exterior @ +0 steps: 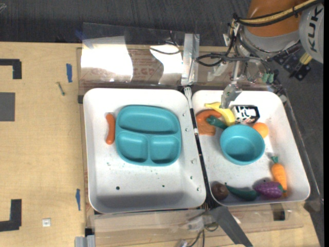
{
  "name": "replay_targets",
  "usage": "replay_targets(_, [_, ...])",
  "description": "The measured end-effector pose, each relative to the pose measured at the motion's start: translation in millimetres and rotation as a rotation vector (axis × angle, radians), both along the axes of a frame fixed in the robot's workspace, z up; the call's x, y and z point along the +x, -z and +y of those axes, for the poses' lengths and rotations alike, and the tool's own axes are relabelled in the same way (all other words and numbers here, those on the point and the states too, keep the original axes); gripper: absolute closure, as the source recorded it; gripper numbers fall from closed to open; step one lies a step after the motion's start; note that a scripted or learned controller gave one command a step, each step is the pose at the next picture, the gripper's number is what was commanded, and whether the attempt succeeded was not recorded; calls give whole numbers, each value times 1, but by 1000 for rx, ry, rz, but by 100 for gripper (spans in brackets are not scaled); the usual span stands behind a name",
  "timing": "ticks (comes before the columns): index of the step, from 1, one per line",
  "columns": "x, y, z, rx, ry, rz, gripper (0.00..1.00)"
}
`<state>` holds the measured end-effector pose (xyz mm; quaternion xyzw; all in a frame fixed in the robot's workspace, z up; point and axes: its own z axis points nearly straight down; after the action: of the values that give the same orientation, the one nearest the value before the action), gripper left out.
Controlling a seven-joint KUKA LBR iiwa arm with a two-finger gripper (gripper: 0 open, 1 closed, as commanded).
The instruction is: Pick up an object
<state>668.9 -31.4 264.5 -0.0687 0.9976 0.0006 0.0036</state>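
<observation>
Bins sit side by side on the counter [41, 138], both shallow and white. The left bin [97, 187] holds a teal divided plate [148, 134] near its middle, with an orange sausage-like piece [109, 127] lying just left of the plate.

The right bin [295, 138] is more crowded. A teal bowl [242, 143] stands near its middle. At the bowl's far left edge lies a yellow banana [222, 111], with a small green piece [216, 122] and an orange piece [205, 123] close by against the bin's left wall. A black-and-white object [245, 112] sits just beyond the bowl, and an orange fruit [261, 129] touches the bowl's right side. Along the near edge lie a brown round item [220, 191], a dark green vegetable [241, 192], a purple grape bunch [269, 189] and a carrot [278, 174].

The arm reaches in from the far right, and its gripper [230, 95] hangs over the far part of the right bin, right above the banana. Whether it is spread or pressed together, I cannot tell, and nothing can be seen between its tips.
</observation>
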Motion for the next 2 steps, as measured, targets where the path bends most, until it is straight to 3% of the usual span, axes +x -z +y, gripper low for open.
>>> replay_targets(1, [-62, 83, -28, -1, -220, 8, 0])
replay_targets(2, [-76, 170, -74, -2, -229, -2, 0])
